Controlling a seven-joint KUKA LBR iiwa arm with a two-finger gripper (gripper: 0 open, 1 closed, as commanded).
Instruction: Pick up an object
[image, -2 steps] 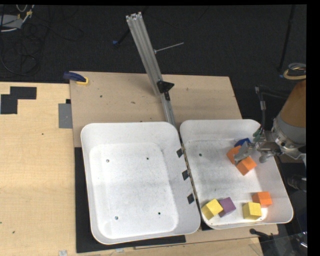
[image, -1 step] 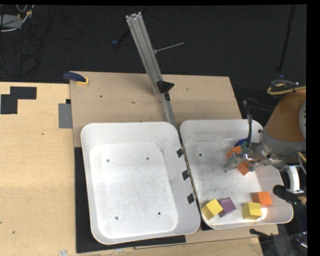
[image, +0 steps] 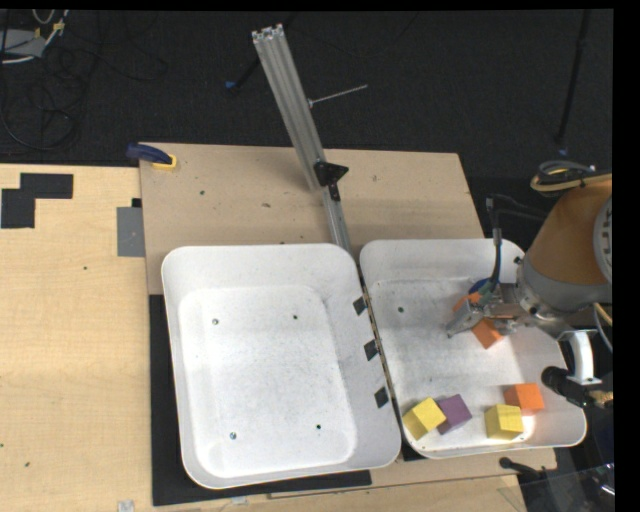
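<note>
Gripper (image: 478, 318) in the right bin (image: 420, 270), fingers pinching one orange block (image: 488, 335).
Nearer the camera than the fingers: two yellow blocks (image: 424, 415), one purple block (image: 454, 410), one more orange (image: 526, 397).

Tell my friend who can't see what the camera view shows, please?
A robot arm reaches from the right into the right bin, its gripper at an orange block. Four more blocks, two yellow, one purple, one orange, sit near that bin's front edge. The left bin lies beside it.
</note>
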